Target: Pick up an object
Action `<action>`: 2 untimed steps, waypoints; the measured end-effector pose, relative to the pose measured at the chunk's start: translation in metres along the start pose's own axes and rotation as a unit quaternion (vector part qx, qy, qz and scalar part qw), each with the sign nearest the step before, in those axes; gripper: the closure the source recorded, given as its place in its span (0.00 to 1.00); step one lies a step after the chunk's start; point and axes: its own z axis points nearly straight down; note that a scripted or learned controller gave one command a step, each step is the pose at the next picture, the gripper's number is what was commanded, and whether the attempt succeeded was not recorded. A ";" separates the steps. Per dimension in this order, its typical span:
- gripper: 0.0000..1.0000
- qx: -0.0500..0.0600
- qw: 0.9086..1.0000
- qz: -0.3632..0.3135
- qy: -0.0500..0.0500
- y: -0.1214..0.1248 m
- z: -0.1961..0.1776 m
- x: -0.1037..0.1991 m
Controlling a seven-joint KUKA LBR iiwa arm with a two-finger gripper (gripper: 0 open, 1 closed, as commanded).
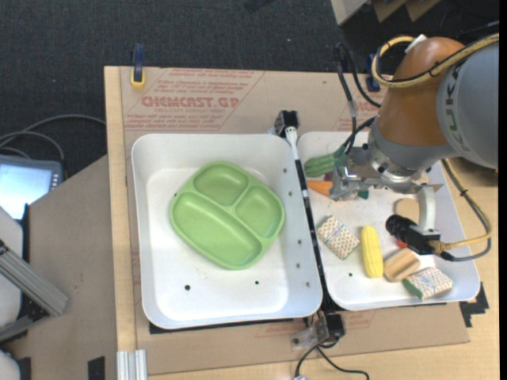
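Two white bins (150, 212) sit on brown board printed with red lettering (190, 101). The left one holds a pale green divided plate (227, 214). On the right: a yellow corn cob (371, 251), an orange carrot (320, 187), a green piece (321, 165), and a checkered white packet (338, 237).
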 end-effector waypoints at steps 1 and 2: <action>0.00 0.000 1.000 0.002 -0.002 0.003 0.005 -0.004; 0.00 0.001 1.000 0.004 -0.002 -0.027 0.005 -0.046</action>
